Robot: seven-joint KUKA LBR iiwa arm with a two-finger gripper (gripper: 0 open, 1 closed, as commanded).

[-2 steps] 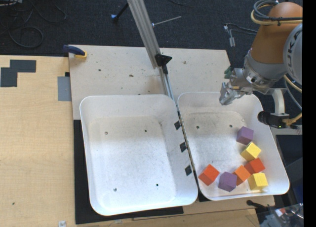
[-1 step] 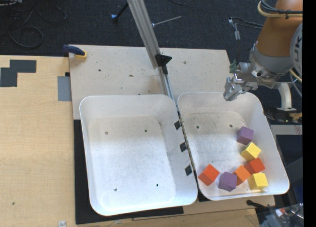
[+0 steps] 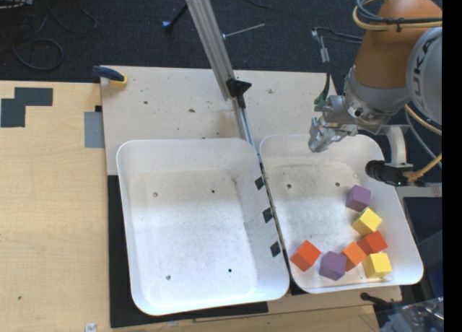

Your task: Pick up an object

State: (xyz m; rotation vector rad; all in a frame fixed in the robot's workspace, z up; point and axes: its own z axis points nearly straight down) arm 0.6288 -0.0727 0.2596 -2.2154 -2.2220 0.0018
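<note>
Right bin (image 3: 303, 179): cubes (image 3: 359, 198) below hand (image 3: 322, 140).

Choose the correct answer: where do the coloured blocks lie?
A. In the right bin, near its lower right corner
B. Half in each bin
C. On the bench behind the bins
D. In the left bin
A: the blocks, such as the orange block and the purple block, all lie in the right bin, toward its lower right corner.
</note>
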